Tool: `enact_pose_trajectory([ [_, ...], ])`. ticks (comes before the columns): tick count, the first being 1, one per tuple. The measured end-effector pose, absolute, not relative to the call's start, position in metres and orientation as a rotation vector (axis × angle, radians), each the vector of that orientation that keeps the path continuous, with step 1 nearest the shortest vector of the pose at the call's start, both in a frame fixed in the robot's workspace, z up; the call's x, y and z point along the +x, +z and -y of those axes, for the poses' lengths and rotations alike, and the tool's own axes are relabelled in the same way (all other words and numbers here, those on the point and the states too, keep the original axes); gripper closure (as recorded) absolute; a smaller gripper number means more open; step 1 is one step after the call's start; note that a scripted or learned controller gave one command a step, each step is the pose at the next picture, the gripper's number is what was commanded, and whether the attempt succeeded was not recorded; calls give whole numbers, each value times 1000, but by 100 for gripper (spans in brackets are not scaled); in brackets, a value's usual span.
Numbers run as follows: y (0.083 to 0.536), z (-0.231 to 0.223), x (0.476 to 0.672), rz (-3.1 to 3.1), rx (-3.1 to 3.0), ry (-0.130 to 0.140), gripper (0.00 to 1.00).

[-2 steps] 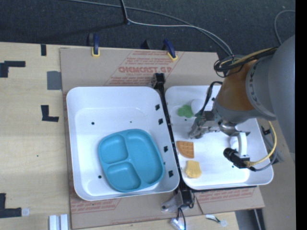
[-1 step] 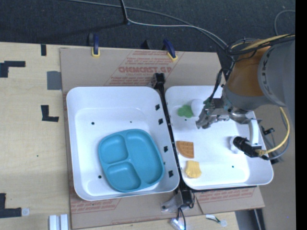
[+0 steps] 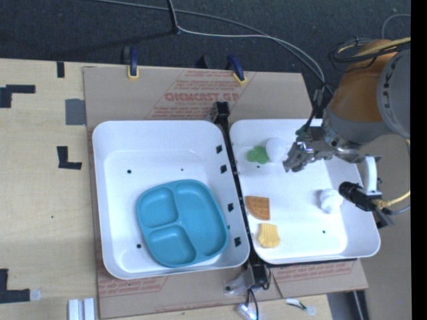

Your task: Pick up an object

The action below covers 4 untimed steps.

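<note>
My gripper [image 3: 294, 163] hangs over the right bin [image 3: 347, 242], near its upper middle, fingers pointing down and left. Just to its left lie a white ball-like object [image 3: 275, 146] and a green leafy piece [image 3: 257, 155]. An orange-brown waffle-like piece [image 3: 258, 207] and a yellow piece [image 3: 268, 235] lie lower left in that bin. A small white object [image 3: 328, 200] rests at the right. Nothing visible sits between the fingers.
The left bin [image 3: 113, 145] holds a blue divided plate [image 3: 181, 223]. A black divider clip strip [image 3: 231, 172] runs between the bins. Cables arc over the dark floor behind; cardboard lies under both bins.
</note>
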<state>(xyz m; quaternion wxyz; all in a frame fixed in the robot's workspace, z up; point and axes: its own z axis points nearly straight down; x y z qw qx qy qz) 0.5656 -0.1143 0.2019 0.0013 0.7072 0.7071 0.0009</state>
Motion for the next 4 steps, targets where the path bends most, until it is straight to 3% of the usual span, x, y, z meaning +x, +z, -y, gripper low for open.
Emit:
enact_pose_trajectory([
  [1,227,114,566,-2221,2221,1,100],
  [4,230,-48,569,-2226,2217,1,100],
])
